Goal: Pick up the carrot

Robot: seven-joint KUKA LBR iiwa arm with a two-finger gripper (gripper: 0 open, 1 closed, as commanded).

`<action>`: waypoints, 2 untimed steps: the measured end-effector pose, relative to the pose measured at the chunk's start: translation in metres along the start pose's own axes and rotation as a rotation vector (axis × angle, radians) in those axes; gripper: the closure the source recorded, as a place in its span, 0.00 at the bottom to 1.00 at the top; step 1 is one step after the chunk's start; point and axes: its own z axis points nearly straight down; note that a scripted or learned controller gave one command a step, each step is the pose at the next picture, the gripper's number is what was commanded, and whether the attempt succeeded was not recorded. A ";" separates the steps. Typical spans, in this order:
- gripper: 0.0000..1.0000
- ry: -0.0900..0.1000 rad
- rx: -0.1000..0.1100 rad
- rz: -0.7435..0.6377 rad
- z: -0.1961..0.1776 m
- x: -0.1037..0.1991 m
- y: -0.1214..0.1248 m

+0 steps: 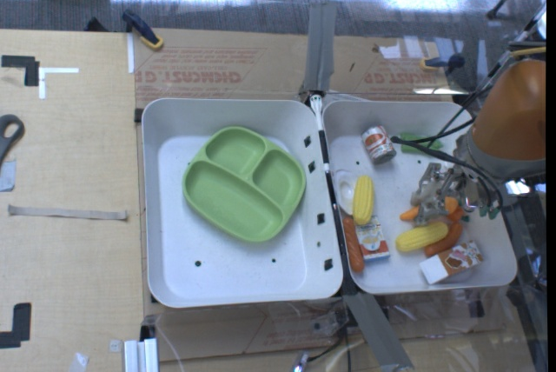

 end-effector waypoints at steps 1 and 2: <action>0.00 0.002 -0.001 -0.001 0.002 0.000 0.001; 0.00 0.006 0.000 0.252 0.002 0.040 0.061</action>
